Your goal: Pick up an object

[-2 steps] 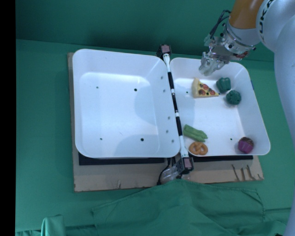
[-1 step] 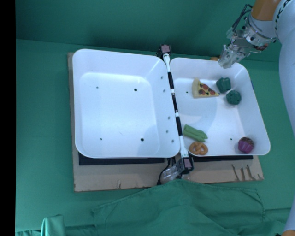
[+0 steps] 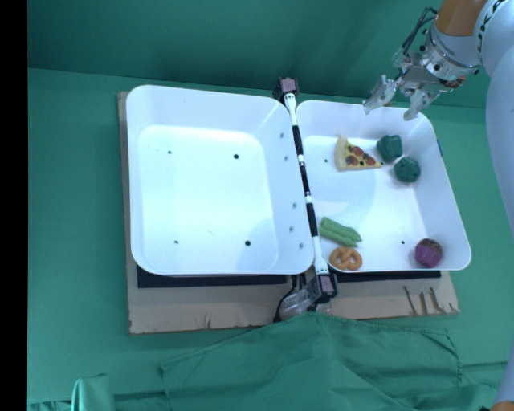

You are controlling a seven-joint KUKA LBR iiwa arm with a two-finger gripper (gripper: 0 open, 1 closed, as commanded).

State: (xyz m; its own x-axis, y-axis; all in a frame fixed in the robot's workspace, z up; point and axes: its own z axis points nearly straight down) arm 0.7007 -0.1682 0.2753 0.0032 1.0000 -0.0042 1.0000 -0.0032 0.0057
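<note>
Currently the gripper (image 3: 399,97) hangs over the far right corner of the right bin (image 3: 450,210), its fingers (image 3: 377,95) spread apart with nothing between them. Most of the arm (image 3: 470,24) is cut off by the top and right edges of the view — only the wrist, a bit of the orange band and a grey stretch down the right side show.

Right bin contents:
- pizza slice (image 3: 354,154), lying flat toward the far left part of the bin
- dark green pepper-like piece (image 3: 389,147), just right of the pizza slice; shape hard to make out
- dark green round lump (image 3: 407,169), just beside the first, nearer the camera; could be broccoli, cannot tell
- green beans (image 3: 339,232), near the left wall, toward the front
- pretzel (image 3: 346,258), in the front left corner, just in front of the beans
- purple cupcake-like piece (image 3: 428,252), front right corner, well apart from the others

None of these is touching the fingers; the closest are the two dark green pieces, below the gripper in the view.

Left bin (image 3: 138,160) shows a bare white floor with a few small dark dots. Both bins sit on a cardboard sheet (image 3: 177,309) on the green bench (image 3: 72,201). A fold of green cloth (image 3: 321,361) covers the front edge — it hides part of a small clamp-like fitting (image 3: 301,303) at the near end of the divider between the bins.
</note>
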